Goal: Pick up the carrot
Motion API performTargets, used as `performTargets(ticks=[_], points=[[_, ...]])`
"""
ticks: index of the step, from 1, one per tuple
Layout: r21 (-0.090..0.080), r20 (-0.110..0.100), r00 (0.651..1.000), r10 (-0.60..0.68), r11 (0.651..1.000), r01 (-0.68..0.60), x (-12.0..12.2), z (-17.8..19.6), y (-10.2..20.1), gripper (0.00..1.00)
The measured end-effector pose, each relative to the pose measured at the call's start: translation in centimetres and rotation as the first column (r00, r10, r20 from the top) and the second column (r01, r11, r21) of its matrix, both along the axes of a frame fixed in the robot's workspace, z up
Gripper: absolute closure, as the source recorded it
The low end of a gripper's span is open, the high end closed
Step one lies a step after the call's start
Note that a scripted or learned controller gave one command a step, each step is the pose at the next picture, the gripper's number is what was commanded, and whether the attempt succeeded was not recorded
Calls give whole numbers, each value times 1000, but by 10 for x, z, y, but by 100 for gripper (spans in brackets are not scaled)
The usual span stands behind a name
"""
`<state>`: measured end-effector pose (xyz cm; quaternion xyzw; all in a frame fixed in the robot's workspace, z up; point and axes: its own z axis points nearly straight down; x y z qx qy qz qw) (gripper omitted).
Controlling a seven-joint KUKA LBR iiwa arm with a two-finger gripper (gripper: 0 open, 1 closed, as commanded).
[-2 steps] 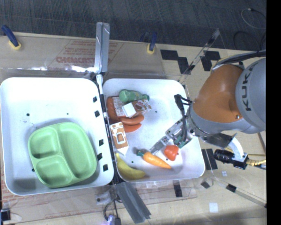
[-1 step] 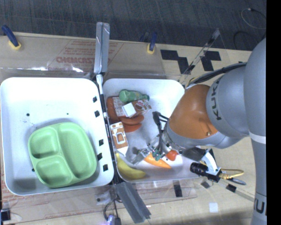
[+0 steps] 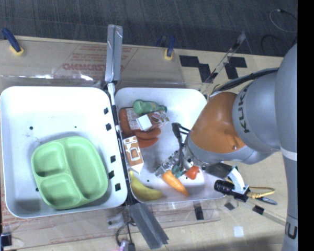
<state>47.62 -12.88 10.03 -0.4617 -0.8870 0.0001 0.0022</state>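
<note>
While the grey and orange arm [image 3: 235, 127] reaches in from the right of the frame, its gripper [image 3: 177, 166] hangs low in the right bin [image 3: 193, 95], just above the carrot [image 3: 174, 182]; whether its fingers are apart or together cannot be told. The carrot lies near the bin's lower edge, lower centre of the frame, beside a banana [image 3: 142, 190]. A green divided plate [image 3: 68, 172] sits in the left bin [image 3: 21, 109].

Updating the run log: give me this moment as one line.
task: pick carrot | gripper: over right bin, just above carrot | carrot: lying in bin, beside banana | grasp: not confirmed
</note>
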Motion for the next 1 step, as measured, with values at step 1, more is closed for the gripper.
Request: performTargets(ticks=[1], points=[[-1, 3, 995, -98, 995, 98, 32, 91, 77, 100]])
